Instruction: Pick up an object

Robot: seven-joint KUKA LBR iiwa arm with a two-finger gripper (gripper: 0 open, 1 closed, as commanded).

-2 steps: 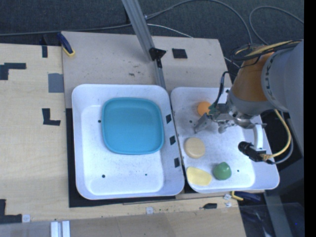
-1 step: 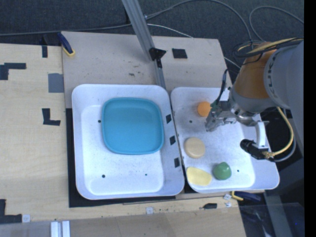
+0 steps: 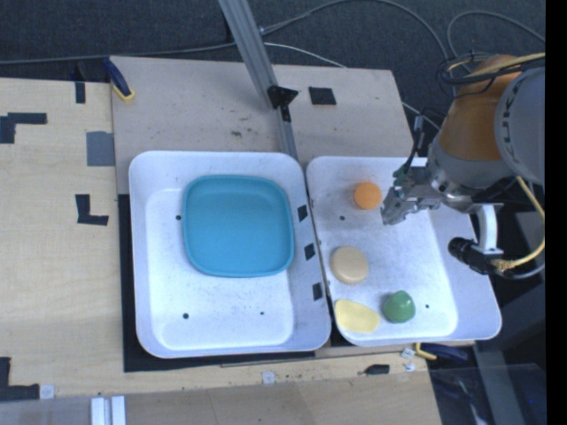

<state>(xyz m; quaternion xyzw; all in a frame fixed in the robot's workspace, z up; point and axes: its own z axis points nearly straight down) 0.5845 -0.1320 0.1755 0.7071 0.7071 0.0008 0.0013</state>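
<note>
The orange ball (image 3: 368, 195) lies near the far edge of the right bin (image 3: 461, 321), just beside the gripper (image 3: 396, 212) (whether its fingers are spread, I cannot tell). Toward the near edge sit a beige disc (image 3: 350, 265), a yellow piece (image 3: 356, 316) and a green ball (image 3: 399, 306); the left bin (image 3: 151, 326) holds a blue plate (image 3: 237, 225).

I'm scanning for writing and there's nothing I can read anywhere. The blue plate (image 3: 237, 225) in the left bin (image 3: 151, 237) carries no print, and the dark tape squares (image 3: 322, 96) along the bench's (image 3: 53, 193) far edge are blank.
</note>
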